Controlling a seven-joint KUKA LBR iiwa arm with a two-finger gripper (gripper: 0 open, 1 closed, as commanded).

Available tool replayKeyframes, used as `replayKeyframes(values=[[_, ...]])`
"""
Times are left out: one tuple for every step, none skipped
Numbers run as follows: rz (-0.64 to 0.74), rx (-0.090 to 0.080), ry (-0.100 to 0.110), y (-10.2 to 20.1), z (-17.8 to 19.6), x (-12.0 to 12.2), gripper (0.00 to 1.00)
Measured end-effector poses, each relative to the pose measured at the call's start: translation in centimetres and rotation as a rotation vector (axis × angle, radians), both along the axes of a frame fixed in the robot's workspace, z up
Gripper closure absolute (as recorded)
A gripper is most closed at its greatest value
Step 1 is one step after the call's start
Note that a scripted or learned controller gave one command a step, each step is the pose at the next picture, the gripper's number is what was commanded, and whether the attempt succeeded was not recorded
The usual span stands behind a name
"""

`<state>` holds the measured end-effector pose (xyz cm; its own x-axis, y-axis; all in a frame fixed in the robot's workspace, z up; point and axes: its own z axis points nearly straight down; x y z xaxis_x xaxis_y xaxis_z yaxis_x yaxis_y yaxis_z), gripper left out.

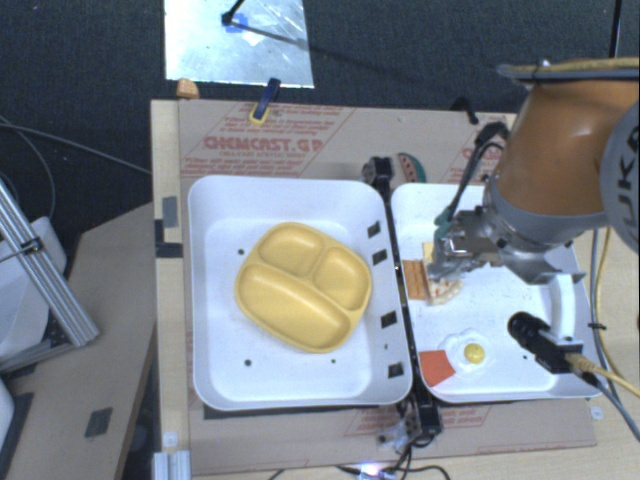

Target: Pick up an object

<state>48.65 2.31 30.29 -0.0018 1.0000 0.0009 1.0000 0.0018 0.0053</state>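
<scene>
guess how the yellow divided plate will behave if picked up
The yellow divided plate looks like moulded plastic, so probably stiff and light. It lies flat in its white bin, so it is unlikely to roll; its smooth rim may slip.

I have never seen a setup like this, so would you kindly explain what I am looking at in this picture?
One camera fixed above a bench looks down at a slant. The grey and orange machine on the right is a robot arm. Its hand hangs over the right white bin, close by a brownish toast-like piece. A toy fried egg and a small orange-red square also lie there. The left white bin holds a yellow divided plate. I cannot tell whether the hand holds anything.
</scene>
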Motion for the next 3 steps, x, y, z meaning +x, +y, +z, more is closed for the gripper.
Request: replayKeyframes(values=[[0.005, 0.003, -0.013, 3.5, 15.5, 0.2, 1.00], [-0.005, -0.003, 0.010, -0.5, 6.1, 0.0, 1.00], [0.011, 0.007, -0.012, 10.8, 22.3, 0.5, 1.00]])
